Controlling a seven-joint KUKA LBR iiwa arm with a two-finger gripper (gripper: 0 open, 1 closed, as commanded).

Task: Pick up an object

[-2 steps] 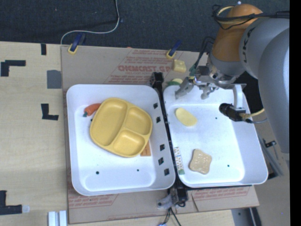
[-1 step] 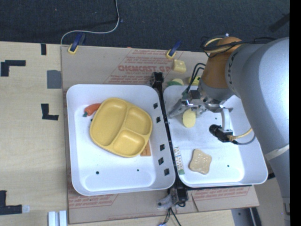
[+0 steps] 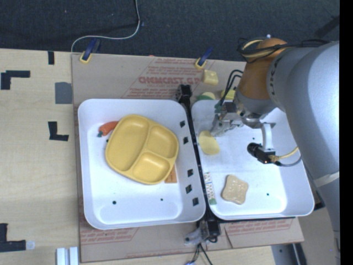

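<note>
We cannot tell how the gripper (image 3: 222,120) stands; it hovers just above a pale yellow object (image 3: 209,143) in the right bin (image 3: 287,206). A tan cracker-shaped piece (image 3: 235,189) lies nearer us, and the left bin (image 3: 94,203) holds a yellow divided plate (image 3: 142,148).

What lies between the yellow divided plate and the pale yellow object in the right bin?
In the camera view, the two bins' adjoining rims with black clips lie between the yellow divided plate and the pale yellow object.

Pale wooden bench (image 3: 33,164); brown cardboard sheet (image 3: 160,79); dark carpet (image 3: 66,10) behind.
</note>
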